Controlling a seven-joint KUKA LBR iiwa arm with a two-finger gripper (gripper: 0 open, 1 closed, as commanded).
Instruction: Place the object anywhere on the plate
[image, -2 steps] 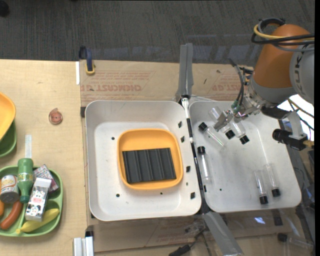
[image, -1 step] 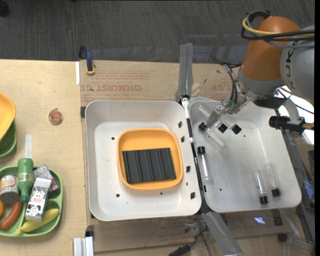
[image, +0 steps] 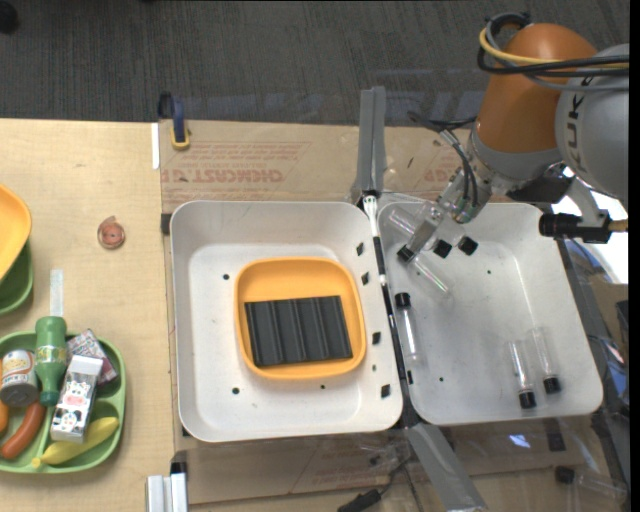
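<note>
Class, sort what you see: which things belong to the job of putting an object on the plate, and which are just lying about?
For the job:
- orange plate in the left bin
- clear tubes in the right bin
- claw

Lying about:
- green tray of toy food
- pink ring
- blue clamp

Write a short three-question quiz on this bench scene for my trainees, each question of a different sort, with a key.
1. True or false: the dark ridged block lies on the yellow plate.
2. Which bin is the gripper over?
A. left bin
B. right bin
3. Fill in: the clear tubes have ___ caps.

Key: 1 true; 2 B; 3 black.
</note>
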